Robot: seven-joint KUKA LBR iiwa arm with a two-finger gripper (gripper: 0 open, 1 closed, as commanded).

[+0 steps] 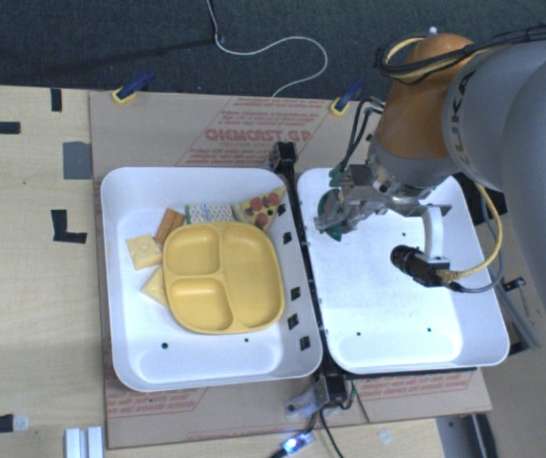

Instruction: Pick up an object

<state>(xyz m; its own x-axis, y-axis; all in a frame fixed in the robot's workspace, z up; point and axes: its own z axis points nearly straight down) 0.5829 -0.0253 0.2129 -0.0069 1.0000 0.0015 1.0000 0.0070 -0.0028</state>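
Observation:
My gripper point(335, 219) hangs over the left part of the right bin point(407, 342), close to the divider between the bins. A small dark teal thing point(336, 227) shows at its tip; how it sits in the gripper is not visible. In the left bin point(130, 351) lies a yellow divided plate point(223, 277). Around the plate's upper left are a tan square piece point(143, 251), an orange-brown piece point(169, 223), a speckled flat piece point(208, 214) and a pizza-like slice point(263, 208). A pale yellow piece point(153, 289) pokes out from under the plate.
The arm's grey and orange body point(445, 93) covers the right bin's far right corner. A black fitting with a yellow cable point(421, 263) hangs over that bin's middle. Both bins rest on cardboard point(244, 136) held by blue clamps point(135, 86).

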